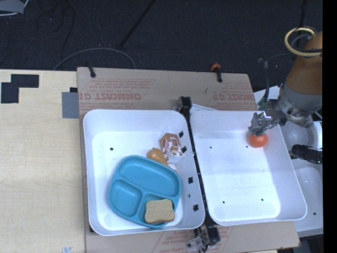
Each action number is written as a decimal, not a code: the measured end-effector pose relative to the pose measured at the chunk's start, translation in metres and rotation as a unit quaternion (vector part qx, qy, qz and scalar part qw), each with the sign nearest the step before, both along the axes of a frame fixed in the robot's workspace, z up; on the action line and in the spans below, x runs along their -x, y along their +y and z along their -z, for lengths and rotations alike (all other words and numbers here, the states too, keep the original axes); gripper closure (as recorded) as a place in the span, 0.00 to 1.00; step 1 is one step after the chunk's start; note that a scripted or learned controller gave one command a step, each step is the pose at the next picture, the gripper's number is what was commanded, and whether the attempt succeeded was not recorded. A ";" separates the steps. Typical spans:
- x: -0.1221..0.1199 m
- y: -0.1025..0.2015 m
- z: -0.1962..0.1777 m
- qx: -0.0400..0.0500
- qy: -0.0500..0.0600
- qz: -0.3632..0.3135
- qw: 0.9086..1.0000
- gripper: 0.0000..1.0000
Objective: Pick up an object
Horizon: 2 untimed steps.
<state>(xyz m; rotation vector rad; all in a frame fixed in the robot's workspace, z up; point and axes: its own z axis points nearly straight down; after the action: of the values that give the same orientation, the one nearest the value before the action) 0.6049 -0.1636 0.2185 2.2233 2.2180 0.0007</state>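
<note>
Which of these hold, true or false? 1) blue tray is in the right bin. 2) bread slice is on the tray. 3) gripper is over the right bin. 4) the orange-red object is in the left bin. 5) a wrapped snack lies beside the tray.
1) False. The blue tray lies in the left bin.
2) True. The bread slice sits in the tray's near compartment.
3) True. The gripper is above the right bin, near its far right part.
4) False. The orange-red object is in the right bin, right under the gripper.
5) True. The wrapped snack lies just beyond the tray in the left bin.
</note>
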 end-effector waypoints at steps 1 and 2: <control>0.000 -0.001 -0.030 0.000 0.000 -0.001 1.000 1.00; 0.011 0.057 -0.032 -0.002 0.002 -0.003 1.000 1.00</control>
<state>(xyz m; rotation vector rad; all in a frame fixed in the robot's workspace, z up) 0.5942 -0.1066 0.2502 2.2195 2.2295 -0.0009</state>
